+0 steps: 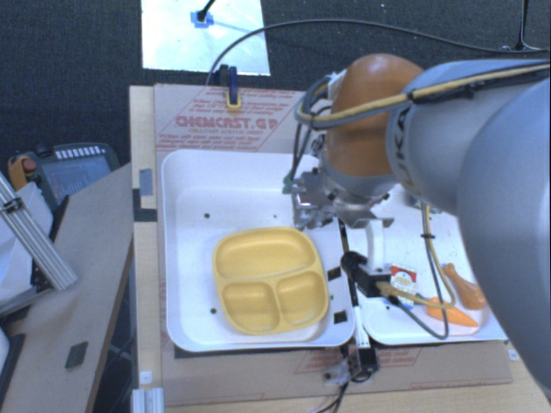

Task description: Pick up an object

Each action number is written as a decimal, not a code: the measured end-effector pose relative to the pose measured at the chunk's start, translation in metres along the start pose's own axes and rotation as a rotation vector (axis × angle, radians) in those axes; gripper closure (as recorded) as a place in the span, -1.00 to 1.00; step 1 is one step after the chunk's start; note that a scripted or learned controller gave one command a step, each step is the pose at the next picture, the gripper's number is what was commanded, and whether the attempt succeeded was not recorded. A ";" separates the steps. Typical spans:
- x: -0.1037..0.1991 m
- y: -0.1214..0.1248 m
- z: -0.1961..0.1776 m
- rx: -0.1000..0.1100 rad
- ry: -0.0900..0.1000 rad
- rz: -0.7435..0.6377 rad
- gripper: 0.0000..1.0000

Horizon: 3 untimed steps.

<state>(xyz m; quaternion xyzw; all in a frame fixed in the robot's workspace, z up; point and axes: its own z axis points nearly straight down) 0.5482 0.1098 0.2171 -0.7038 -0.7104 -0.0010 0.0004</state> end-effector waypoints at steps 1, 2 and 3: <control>-0.001 0.003 -0.016 -0.001 -0.001 0.003 1.00; -0.006 0.000 -0.005 0.000 -0.002 0.009 1.00; -0.006 0.000 -0.005 0.000 -0.002 0.008 -1.00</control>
